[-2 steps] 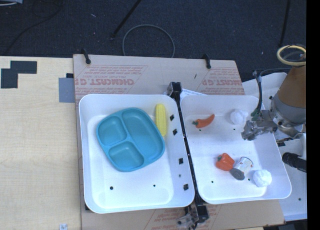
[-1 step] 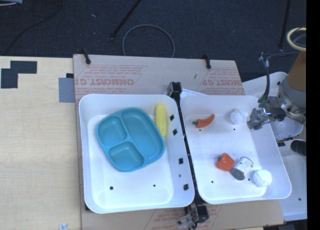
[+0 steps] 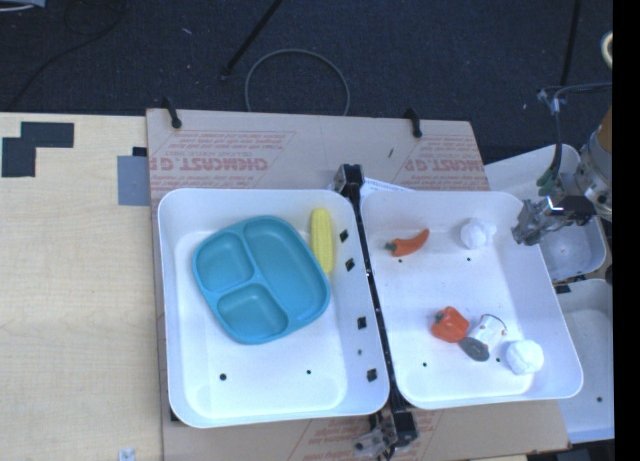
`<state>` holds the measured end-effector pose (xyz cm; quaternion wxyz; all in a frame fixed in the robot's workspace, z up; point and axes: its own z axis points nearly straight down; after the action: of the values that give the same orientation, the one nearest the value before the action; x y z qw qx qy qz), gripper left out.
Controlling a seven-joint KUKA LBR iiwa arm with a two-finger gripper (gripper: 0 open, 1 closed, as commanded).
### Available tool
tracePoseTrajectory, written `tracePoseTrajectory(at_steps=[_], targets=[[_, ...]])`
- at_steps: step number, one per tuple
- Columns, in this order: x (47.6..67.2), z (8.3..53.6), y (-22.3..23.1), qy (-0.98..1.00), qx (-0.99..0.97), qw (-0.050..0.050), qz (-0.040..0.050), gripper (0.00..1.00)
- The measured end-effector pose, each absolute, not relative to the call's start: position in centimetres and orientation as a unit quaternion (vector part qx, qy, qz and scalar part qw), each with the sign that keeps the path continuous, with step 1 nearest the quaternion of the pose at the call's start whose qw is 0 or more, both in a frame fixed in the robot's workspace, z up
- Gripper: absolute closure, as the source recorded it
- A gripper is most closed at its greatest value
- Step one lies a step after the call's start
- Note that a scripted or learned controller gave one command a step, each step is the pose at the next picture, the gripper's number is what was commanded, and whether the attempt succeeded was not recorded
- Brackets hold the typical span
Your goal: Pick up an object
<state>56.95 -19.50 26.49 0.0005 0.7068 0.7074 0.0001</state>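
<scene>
The right bin (image 3: 500, 279) holds several small objects. An orange chili-shaped piece (image 3: 408, 242) lies near its back, with a white ball (image 3: 473, 234) to the right of it. Toward the front lie a red-orange pepper-like piece (image 3: 450, 325), a small white and grey object (image 3: 484, 336) and another white lump (image 3: 522, 356). My gripper (image 3: 538, 217) hangs at the bin's right rim, up and to the right of the white ball and apart from every object. Nothing is seen in it.
The left bin (image 3: 200, 369) holds a blue divided plate (image 3: 260, 279) and a yellow corn cob (image 3: 321, 238) beside it. A black divider (image 3: 365, 289) runs between the bins. A metal container (image 3: 575, 249) sits just right of the right bin.
</scene>
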Motion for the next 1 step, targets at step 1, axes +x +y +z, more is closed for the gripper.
tracePoseTrajectory(at_steps=[1], targets=[[56.90,26.49,-15.13,0.708,0.706,-0.002,-0.0003,1.00]])
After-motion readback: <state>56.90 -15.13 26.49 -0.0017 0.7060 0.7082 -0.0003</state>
